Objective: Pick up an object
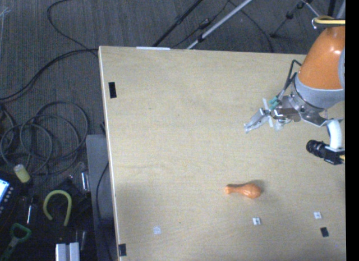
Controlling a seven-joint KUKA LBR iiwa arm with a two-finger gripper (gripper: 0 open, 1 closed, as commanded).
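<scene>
Pale wooden benchtop [179, 142] above grey carpet with cables.
An orange pear-shaped toy [244, 189] lies below the gripper [255, 120], well apart; its finger spacing is unclear.

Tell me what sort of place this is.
Probably a robotics lab or test room: a pale wooden bench on grey carpet, black cables looped on the floor, metal stand legs behind, and a grey-and-orange robot arm.

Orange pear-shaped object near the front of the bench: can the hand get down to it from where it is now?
Probably yes. The orange pear-shaped object lies alone on bare wood, and the hand sits up-frame of it with nothing between them.
</scene>
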